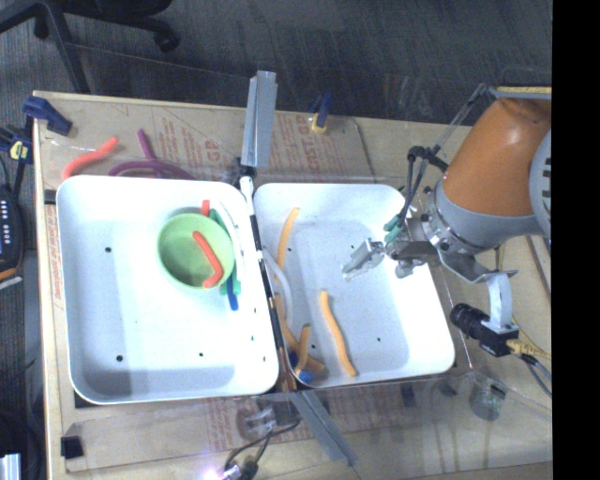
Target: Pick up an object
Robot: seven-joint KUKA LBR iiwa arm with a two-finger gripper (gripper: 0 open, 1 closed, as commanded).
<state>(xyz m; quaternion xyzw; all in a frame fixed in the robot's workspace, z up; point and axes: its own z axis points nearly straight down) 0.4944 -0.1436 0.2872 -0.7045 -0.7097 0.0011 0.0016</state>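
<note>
Hovering my gripper [361, 260] over the right bin [427, 347], fingers apparently open and empty; nearest orange strip [336, 331] lies toward the front edge, probably light and floppy, so grab mid-length.

This is a robotics lab, no question: a plywood bench [187, 427] carries two shallow white bins [94, 309] side by side, with clamps [45, 114] gripping its edge up at eleven o'clock. Cables [525, 352] trail off the big grey-and-orange arm [497, 169] at three o'clock. At twelve, dark carpet [375, 47] and an office chair's wheeled base [103, 23] sit behind the bench.
</note>
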